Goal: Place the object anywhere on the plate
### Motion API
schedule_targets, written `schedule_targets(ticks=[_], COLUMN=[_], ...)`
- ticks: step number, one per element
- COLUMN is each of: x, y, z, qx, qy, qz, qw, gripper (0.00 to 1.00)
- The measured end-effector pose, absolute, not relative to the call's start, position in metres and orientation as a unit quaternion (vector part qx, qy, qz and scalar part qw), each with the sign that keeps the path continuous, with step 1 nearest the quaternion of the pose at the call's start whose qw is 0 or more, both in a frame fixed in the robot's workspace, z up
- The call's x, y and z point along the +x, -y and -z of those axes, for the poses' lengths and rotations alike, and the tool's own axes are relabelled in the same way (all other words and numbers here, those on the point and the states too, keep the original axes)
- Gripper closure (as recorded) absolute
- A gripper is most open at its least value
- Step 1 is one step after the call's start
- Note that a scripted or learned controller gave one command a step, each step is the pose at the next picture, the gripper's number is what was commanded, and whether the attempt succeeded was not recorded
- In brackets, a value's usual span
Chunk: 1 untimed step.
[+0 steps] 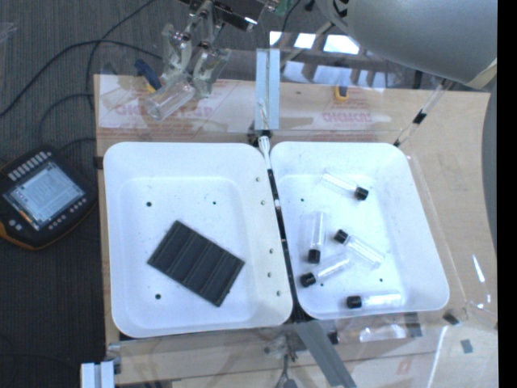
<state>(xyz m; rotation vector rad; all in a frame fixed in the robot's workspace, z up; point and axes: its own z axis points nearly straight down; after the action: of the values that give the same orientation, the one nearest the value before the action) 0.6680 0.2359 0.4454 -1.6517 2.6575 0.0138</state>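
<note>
A dark grey ribbed plate [195,263] lies flat at a slant on the floor of the left bin [121,217], toward its front. Several clear tubes with black caps lie in the right bin [420,217], among them one near the back [345,186], one upright in the middle [315,237] and one along the front [374,301]. My gripper [182,75] hangs high beyond the far edge of the left bin, well away from the plate and the tubes. Its clear, glinting parts blur together, so I cannot make out whether anything sits in it.
The grey arm [412,14] fills the top right. A metal post [267,91] stands at the back between the bins. A handheld pendant [40,196] lies on the floor to the left. Cables run across the top.
</note>
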Motion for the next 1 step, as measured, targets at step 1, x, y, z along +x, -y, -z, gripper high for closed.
schedule_targets(ticks=[1], x=[0.6686], y=[-0.2368], z=[-0.4557], qx=[-0.527], qy=[-0.85], qz=[-0.0065], qw=[0.009], gripper=[1.0])
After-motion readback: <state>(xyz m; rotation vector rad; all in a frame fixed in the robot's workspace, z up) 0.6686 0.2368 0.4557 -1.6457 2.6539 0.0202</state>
